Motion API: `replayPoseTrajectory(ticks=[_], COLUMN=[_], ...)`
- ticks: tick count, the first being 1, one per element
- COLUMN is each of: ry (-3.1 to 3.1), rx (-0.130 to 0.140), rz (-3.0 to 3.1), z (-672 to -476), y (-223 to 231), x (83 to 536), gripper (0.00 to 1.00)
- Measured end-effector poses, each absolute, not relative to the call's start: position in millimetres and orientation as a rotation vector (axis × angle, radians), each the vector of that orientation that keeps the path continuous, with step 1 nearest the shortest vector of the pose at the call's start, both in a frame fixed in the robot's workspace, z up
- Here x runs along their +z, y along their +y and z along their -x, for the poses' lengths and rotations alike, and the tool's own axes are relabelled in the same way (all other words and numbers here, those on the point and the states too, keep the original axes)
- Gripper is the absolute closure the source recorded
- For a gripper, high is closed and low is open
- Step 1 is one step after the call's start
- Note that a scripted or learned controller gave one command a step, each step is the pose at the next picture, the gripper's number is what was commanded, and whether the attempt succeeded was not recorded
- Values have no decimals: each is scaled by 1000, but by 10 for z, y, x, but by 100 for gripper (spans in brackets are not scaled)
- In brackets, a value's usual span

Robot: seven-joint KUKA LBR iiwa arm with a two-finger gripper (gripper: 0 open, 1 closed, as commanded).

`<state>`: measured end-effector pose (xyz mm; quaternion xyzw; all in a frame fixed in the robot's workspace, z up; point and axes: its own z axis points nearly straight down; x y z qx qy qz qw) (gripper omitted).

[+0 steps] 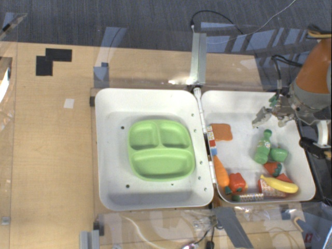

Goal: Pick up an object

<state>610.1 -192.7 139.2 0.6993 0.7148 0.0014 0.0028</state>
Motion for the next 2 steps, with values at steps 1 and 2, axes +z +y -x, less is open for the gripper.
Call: replayPoseTrajectory(ticks=[1, 2], ry=[2159, 2159], rx=[10, 19], rz=[-2270, -2266], z=[-5645, -5674], y=[-1999, -1983], x=[891, 1015], gripper=[0, 100])
